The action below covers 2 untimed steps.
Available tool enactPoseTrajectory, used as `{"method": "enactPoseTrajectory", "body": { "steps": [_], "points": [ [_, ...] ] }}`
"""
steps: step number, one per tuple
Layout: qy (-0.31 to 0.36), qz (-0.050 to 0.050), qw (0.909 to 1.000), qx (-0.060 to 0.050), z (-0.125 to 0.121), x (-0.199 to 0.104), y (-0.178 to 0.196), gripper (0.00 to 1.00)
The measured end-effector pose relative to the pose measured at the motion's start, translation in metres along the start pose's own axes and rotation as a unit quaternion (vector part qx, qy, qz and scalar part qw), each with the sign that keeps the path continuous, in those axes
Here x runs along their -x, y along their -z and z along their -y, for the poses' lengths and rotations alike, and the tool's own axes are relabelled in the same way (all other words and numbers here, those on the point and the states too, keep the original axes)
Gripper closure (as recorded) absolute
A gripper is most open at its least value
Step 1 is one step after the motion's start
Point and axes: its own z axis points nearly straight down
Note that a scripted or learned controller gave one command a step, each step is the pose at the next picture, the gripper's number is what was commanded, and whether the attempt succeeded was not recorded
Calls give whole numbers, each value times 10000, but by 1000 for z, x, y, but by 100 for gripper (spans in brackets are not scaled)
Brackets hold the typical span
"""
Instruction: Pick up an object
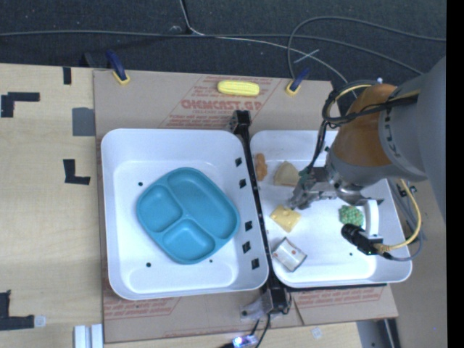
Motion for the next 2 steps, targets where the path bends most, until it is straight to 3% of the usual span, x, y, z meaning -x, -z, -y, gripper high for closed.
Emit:
{"method": "enactPoseTrajectory", "body": {
  "steps": [2],
  "points": [
    [-8,10,10000,3,6,2,97,100]
  ]
}}
